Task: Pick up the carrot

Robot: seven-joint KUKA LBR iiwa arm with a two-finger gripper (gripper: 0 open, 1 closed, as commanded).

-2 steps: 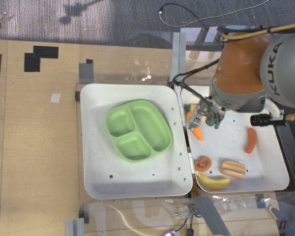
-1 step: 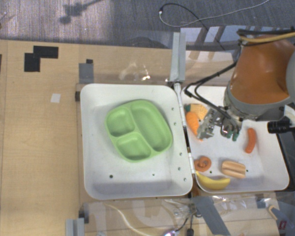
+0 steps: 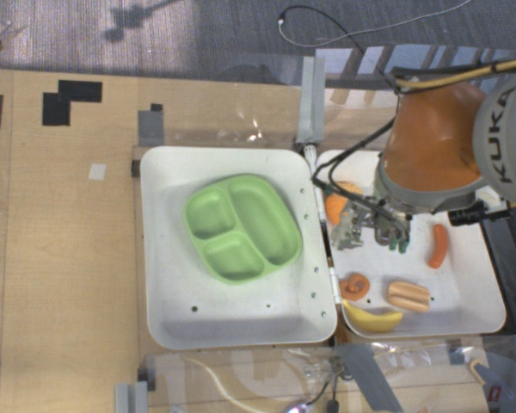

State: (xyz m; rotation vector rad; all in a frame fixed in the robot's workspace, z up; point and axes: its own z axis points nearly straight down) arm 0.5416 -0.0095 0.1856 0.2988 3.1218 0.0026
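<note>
The carrot (image 3: pixel 334 206) is an orange piece lying at the left wall of the right bin (image 3: pixel 473 312), partly hidden by the gripper's body. My gripper (image 3: pixel 374 232) hangs low over the right bin's left half, just right of the carrot and very close to it. The grey arm with its orange band (image 3: pixel 434 136) covers the back of that bin. Whether the gripper touches the carrot cannot be made out.
The left bin (image 3: pixel 168 308) holds a green divided plate (image 3: pixel 241 226). In the right bin lie a red sausage (image 3: pixel 438 246), a hot dog bun (image 3: pixel 408 296), a banana (image 3: pixel 374 319) and a round orange-red slice (image 3: pixel 355 286). Black cables (image 3: pixel 327 175) run past the gripper.
</note>
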